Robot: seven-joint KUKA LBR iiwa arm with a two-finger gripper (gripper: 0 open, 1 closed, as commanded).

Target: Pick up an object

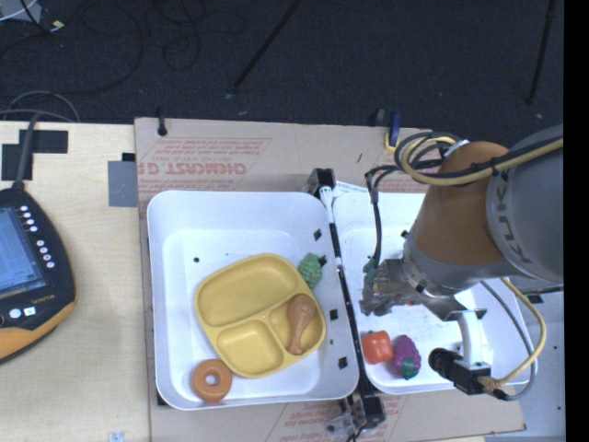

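My gripper hangs low over the left part of the right bin, under the orange wrist band. Just below it in the view lie a small red-orange toy and a purple toy with a green tip, both on the bin floor near the front wall. Nothing shows between the gripper and these two. The arm's bulk hides most of the right bin's middle.
The left bin holds a yellow divided plate with a brown drumstick on it, a green broccoli piece at the plate's far right, and a brown doughnut in front. A handheld pendant lies at the far left.
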